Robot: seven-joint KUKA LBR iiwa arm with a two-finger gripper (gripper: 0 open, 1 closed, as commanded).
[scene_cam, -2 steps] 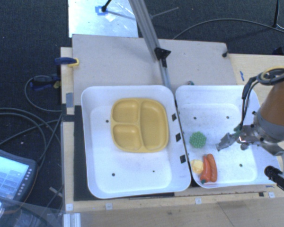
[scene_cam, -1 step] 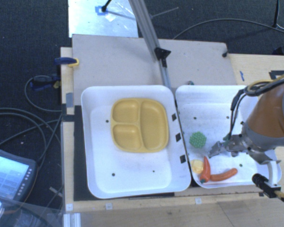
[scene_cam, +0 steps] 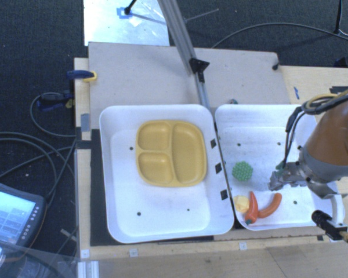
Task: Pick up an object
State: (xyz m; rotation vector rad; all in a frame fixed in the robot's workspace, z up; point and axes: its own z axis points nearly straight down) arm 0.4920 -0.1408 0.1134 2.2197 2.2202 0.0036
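Observation:
The right bin (scene_cam: 261,126) holds a green bumpy ball (scene_cam: 242,171), a small yellow piece (scene_cam: 241,203), a red pepper-like piece (scene_cam: 253,207) and an orange sausage-shaped piece (scene_cam: 269,206) near its front edge. My gripper (scene_cam: 277,179) hangs low over the right bin, just above the orange piece and to the right of the green ball. The arm's orange band (scene_cam: 336,138) rises behind it and hides the fingers.
The left bin (scene_cam: 119,213) carries a yellow three-compartment plate (scene_cam: 171,153). A grey pole (scene_cam: 180,33) slants across the back of the bench. Cables and a handheld pendant (scene_cam: 8,213) lie on the floor to the left.

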